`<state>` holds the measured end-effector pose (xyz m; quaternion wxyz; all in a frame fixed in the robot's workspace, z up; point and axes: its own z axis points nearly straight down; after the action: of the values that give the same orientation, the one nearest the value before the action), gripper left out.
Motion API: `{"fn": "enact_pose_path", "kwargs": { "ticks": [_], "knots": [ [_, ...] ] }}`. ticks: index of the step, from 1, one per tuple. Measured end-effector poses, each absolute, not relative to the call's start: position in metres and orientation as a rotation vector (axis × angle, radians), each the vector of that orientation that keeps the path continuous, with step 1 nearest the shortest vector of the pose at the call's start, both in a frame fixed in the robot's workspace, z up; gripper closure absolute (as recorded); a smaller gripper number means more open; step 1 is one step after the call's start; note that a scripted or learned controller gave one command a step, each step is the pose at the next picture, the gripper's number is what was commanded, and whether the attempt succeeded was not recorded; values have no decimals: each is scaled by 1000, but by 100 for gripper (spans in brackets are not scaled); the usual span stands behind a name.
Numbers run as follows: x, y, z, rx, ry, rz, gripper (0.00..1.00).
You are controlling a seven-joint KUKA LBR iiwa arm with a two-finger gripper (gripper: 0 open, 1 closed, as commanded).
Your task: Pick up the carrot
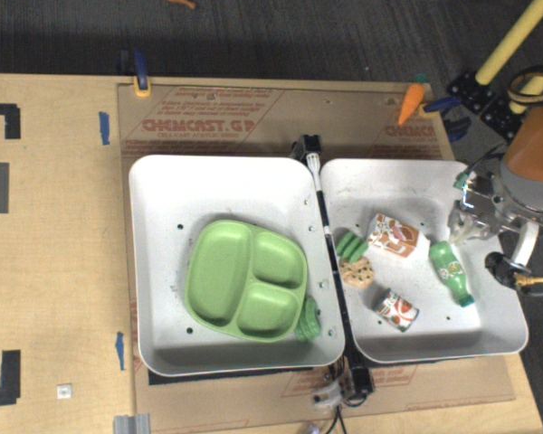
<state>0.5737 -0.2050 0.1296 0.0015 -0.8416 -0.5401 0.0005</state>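
we judge the carrot (411, 103) light, stiff and smooth; we'd grip mid-body. it lies on the table, beyond and left of the pincer (481, 213), whose state we cannot tell.

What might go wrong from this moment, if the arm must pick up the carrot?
1. The carrot lies on the cardboard behind the right bin, outside both bins, while the gripper hangs at that bin's right side. A grasp made inside the bin would likely miss it.
2. The green bottle lies close to the gripper, so it may be taken or pushed by mistake.
3. The carrot sits beside a blue clamp, which the gripper might strike.
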Motion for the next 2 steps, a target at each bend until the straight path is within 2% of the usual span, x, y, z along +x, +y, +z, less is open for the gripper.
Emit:
{"fn": "enact_pose_path", "kwargs": {
  "ticks": [1, 2],
  "knots": [
    [510, -215, 118, -2625, -1721, 1, 100],
    [480, -194, 209, -2387, -2045, -1, 100]
  ]
}}
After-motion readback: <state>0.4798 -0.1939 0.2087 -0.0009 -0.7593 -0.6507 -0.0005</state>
